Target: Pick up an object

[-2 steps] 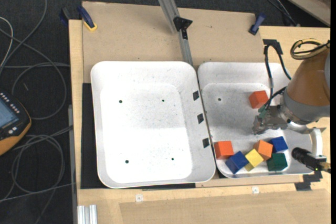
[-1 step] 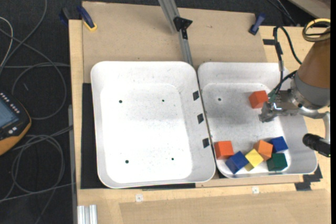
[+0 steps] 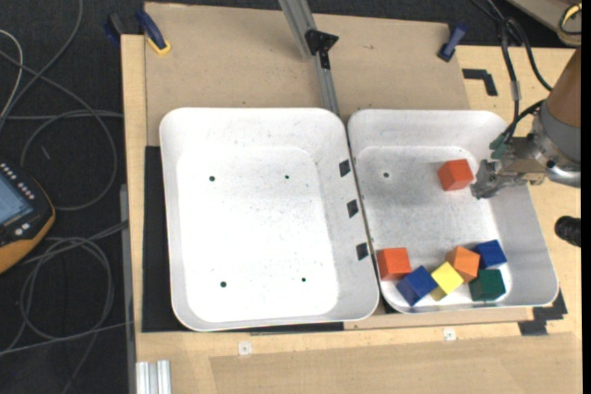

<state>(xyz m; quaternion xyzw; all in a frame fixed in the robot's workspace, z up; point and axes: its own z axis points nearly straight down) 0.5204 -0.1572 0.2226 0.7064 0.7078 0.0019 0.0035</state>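
Orange-red block (image 3: 454,174) in right bin (image 3: 524,226), just left of gripper (image 3: 484,182)

A bit of the arm (image 3: 565,111) is seen at the right edge. It is round and grey, with an orange band (image 3: 570,88) on top. A silver ring is wrapped around its lower end. Thin black and green cables (image 3: 511,126) are looped beside it. The gripper (image 3: 487,181) is dark grey metal.

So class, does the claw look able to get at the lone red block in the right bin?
Probably yes: the claw sits just right of the red block, which stands apart from the other blocks with bare bin floor around it.
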